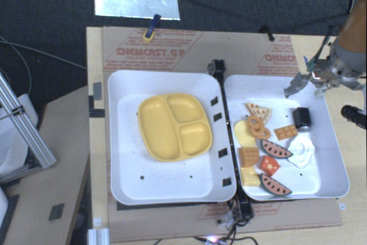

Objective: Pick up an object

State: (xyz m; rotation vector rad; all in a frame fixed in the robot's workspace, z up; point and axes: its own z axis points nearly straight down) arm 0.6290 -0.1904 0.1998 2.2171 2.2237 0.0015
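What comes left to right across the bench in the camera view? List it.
Left bin → yellow divided plate → pretzel → cracker → black block → right bin's far rim

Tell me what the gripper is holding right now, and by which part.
Nothing is visibly held. The two-finger gripper hangs above the right white bin's far edge, with no object between its fingers.

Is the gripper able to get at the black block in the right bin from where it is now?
Probably yes: the gripper hangs just above the black block, which lies apart from the food pieces.
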